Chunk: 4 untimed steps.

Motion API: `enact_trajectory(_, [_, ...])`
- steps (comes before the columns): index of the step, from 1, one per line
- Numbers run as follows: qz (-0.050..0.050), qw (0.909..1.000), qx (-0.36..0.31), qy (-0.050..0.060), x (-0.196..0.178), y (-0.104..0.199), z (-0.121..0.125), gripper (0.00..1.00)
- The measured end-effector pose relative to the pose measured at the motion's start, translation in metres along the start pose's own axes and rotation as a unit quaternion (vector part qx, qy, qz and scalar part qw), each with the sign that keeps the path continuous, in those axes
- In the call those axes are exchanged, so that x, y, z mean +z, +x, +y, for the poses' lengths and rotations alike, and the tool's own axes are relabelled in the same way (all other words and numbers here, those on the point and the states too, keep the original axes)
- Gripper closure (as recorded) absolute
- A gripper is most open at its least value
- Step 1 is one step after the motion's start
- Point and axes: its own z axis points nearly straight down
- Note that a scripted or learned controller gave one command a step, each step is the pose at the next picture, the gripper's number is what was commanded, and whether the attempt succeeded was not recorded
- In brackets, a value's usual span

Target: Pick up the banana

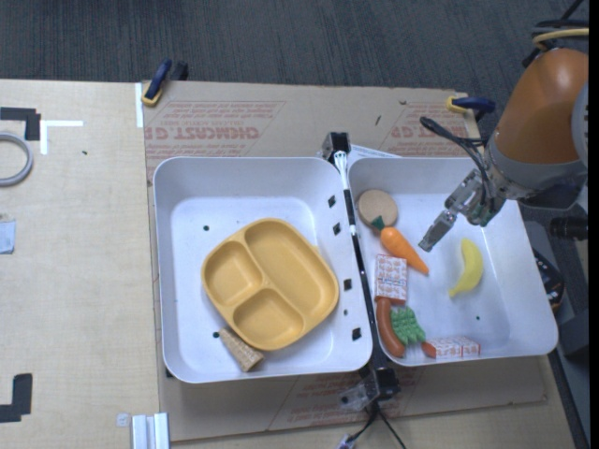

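Approach step: gripper is hovering in the right bin, nothing between its fingers; whether they are spread, I cannot tell. Banana is lying just right of it, near the carrot. Next move calls for shifting right and descending.

We see a grey arm with a broad orange band above the metallic grey claw, black cable looping beside it.

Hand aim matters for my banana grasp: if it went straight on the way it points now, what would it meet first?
Probably the carrot: the hand slants down-left, away from the banana. Its height is unclear.
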Motion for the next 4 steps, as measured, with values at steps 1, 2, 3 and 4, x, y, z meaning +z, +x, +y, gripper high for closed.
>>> enact_trajectory(1, [0.001,0.9785,-0.206,0.000,0.074,0.017,-0.025,0.00])
enact_trajectory(2, [0.000,0.9381,-0.346,0.000,0.074,0.016,-0.067,0.00])
enact_trajectory(3, [-0.001,0.8449,-0.535,-0.001,0.074,-0.036,-0.063,0.00])
enact_trajectory(4, [0.000,0.7623,-0.647,-0.001,0.074,-0.010,-0.050,0.00])
